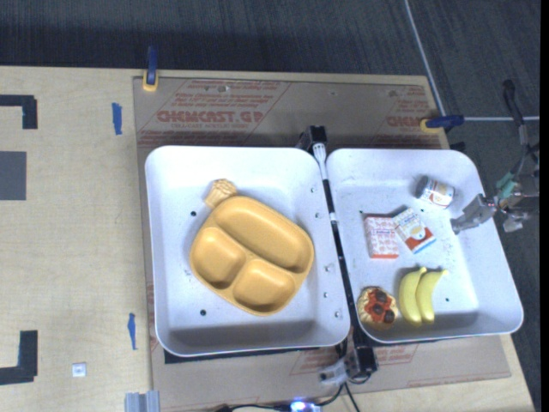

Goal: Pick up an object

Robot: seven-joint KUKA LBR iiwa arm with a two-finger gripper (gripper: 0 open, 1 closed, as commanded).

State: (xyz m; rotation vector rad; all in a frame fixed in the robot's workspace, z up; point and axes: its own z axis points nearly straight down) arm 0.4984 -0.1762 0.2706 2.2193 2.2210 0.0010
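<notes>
Nearest the camera, at six o'clock of the right bin [506,303], lie a small round pizza toy [377,306] and, just beside it at its three o'clock, a bunch of bananas [420,294]; across the counter [69,230] at nine o'clock, the left bin [163,187] holds a yellow divided tray [249,254]. Bananas look the likeliest pick: probably light, stiff, smooth plastic, best pinched across the middle of the bunch. At three o'clock the jaws [473,215] hover over the right bin's edge; whether spread or pressed together, I cannot tell.
</notes>
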